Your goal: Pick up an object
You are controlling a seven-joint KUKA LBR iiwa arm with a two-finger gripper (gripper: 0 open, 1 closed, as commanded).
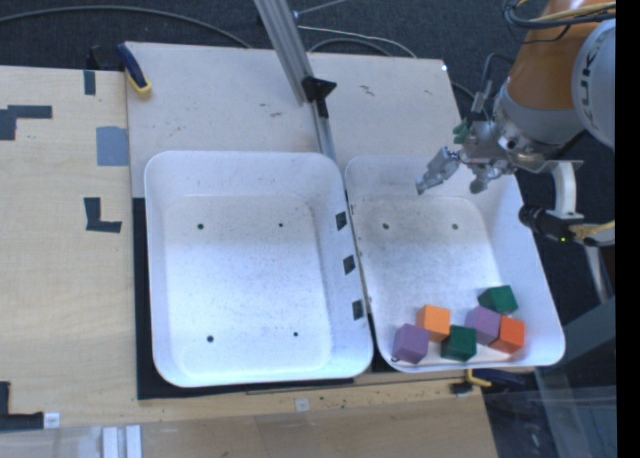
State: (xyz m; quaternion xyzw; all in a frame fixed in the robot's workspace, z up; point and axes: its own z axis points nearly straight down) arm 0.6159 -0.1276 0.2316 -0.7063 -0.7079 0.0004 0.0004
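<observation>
Several small blocks lie clustered in the near right corner of the right bin (400,246): a purple block (410,342), an orange block (435,320), a green block (460,343), a second purple block (484,322), a red-orange block (511,333) and a dark green block (498,298). My gripper (458,173) hangs above the far right part of this bin, well away from the blocks. Its two fingers are spread apart with nothing between them.
The left bin (160,246) sits beside the right one, with black clips along their shared edge. A slanted aluminium bar (285,36) crosses the bench behind the bins. Cables lie on the dark floor beyond.
</observation>
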